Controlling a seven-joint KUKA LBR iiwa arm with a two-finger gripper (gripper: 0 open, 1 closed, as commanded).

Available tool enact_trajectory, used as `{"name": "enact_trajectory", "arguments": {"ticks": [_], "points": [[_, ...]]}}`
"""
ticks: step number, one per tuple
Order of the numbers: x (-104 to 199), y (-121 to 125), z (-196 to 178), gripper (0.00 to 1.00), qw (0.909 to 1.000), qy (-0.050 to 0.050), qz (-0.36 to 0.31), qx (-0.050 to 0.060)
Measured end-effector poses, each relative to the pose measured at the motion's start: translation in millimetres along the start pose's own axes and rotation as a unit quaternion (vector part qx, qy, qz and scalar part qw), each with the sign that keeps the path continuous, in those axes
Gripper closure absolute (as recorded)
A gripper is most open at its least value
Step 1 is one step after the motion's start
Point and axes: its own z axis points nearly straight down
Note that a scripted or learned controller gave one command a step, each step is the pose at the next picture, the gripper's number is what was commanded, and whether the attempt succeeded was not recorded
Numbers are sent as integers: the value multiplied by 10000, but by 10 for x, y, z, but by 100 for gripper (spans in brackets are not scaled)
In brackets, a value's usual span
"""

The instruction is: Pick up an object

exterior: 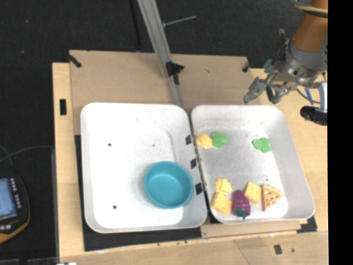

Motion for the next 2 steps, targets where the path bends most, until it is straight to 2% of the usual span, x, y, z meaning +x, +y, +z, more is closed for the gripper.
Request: {"name": "enact_trajectory", "arguments": {"ticks": [1,2], "points": [[-6,-2,-1,0,10000,-8,-4,4],[-58,9,587,0,10000,-7,11,5]]}}
